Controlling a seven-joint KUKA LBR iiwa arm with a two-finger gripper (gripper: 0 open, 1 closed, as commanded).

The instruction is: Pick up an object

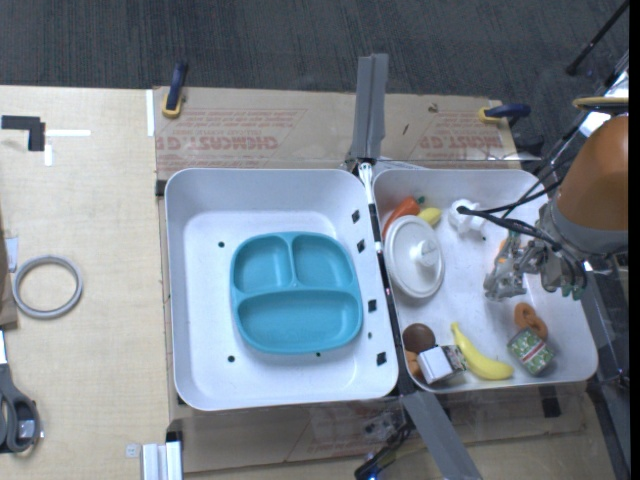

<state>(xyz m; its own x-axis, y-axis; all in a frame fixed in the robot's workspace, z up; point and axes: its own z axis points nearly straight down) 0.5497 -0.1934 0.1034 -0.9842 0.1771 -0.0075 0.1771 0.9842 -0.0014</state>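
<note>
The right bin (pixel 560 193) holds several objects: a white round lid (pixel 416 256), an orange carrot-like piece (pixel 402 211), a small yellow item (pixel 430 215), a white piece (pixel 466 214), a banana (pixel 478 355), a brown ball (pixel 417 337), a small white box (pixel 437 365), an orange ring-shaped item (pixel 527 318) and a green can (pixel 530 352). My gripper (pixel 505 280) hangs low over the bin's right middle, just above the orange item. Nothing shows between its fingers.
The left bin (pixel 190 228) holds a teal divided plate (pixel 296 292). A grey tape ring (pixel 45 286) and scissors (pixel 18 420) lie on the bench at the left. Cables run from the arm (pixel 598 183) across the right bin's back right corner.
</note>
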